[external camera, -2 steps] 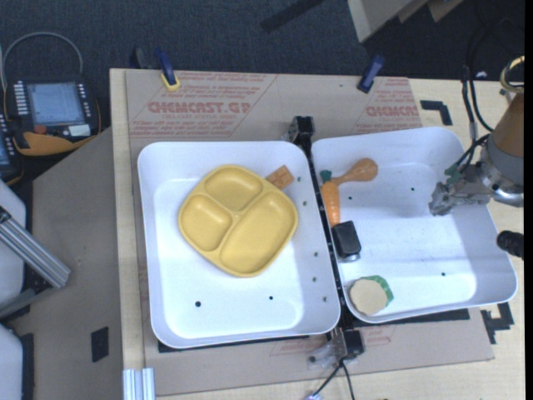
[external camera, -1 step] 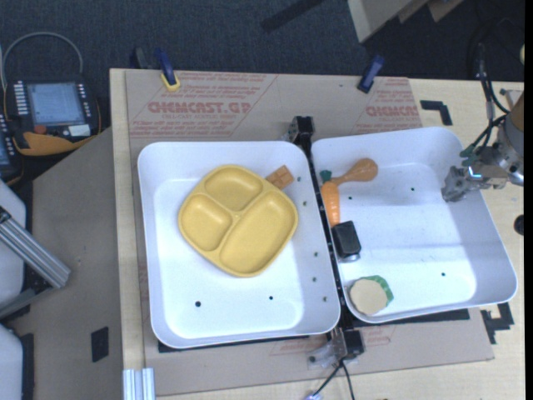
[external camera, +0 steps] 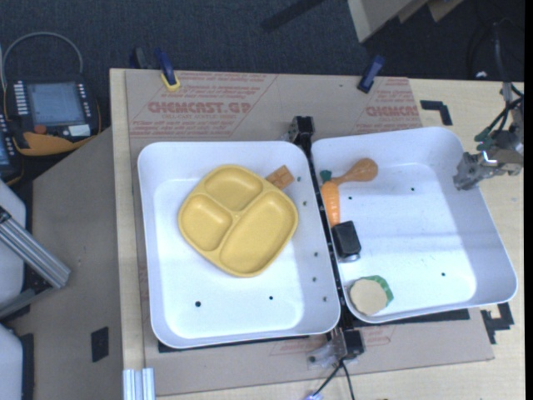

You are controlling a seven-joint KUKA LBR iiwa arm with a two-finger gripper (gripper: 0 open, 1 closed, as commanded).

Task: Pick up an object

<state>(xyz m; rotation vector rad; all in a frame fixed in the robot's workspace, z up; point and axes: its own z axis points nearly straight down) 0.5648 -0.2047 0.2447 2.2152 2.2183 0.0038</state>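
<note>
The right bin [external camera: 433, 223] holds several small things along its left wall. An orange carrot with a green tip [external camera: 331, 200] lies beside a tan wooden spoon-like piece [external camera: 359, 172]. Below them sit a black block [external camera: 346, 240] and a round tan and green item [external camera: 371, 295]. A yellow divided plate [external camera: 238, 219] lies in the left bin [external camera: 241, 307], with a small brown block [external camera: 280, 176] at its upper right rim. My gripper [external camera: 472, 173] hangs at the right bin's far right rim, well away from all the objects, with nothing seen in it.
A black clamp [external camera: 301, 128] joins the two bins at the top, and another [external camera: 346, 344] sits at the bottom. Blue clips [external camera: 165, 63] [external camera: 371, 73] pin the cardboard bench cover. A pendant with a screen [external camera: 52, 107] rests off the bench at left.
</note>
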